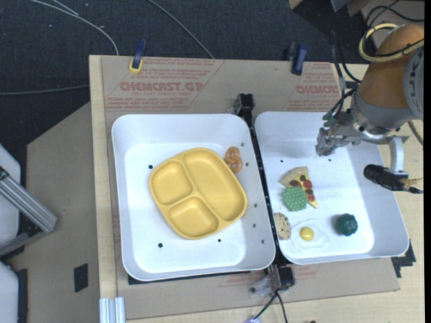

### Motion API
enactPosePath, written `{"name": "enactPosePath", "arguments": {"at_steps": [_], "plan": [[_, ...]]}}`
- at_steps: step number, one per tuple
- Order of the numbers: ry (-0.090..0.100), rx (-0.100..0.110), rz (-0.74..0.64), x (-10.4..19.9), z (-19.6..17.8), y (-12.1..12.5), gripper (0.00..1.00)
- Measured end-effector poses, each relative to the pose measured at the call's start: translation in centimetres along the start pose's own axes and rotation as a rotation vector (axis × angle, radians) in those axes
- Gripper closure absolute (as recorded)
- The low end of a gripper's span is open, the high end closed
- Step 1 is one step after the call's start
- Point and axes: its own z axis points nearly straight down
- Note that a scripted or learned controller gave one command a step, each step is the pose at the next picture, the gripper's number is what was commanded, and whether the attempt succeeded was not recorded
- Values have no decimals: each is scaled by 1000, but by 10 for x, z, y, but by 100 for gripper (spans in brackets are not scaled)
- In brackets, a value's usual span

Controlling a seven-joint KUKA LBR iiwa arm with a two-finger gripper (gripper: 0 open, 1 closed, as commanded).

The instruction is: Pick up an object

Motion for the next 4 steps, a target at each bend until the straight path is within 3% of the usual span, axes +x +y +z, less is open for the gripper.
{"name": "enactPosePath", "arguments": {"at_steps": [2, 3, 4], "plan": [[-1, -5, -2, 1, -126, 9, 100], [0, 0, -2, 0, -136, 10, 100], [3, 7, -6, 44, -132, 9, 100]]}}
